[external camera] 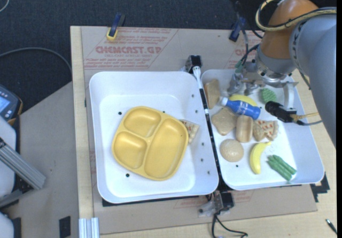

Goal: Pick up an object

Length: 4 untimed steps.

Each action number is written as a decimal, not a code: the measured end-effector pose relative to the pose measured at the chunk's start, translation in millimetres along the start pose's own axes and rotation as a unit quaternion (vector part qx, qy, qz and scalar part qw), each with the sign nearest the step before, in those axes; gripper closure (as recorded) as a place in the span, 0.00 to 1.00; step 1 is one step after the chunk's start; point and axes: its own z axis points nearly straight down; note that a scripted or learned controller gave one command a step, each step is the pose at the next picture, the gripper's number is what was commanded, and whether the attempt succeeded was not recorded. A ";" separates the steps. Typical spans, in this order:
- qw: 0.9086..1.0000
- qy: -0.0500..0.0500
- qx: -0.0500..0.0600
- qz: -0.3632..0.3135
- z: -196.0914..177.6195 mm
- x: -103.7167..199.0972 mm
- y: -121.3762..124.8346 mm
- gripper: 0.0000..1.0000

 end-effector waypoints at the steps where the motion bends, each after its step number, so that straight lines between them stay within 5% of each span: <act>1: 1.000 0.000 0.001 0.001 -52.6 0.2 -8.6 1.00; 3: 1.000 0.000 0.000 0.000 -129.6 -5.7 -1.2 1.00; 4: 1.000 0.001 0.005 -0.001 -137.0 35.7 -31.4 1.00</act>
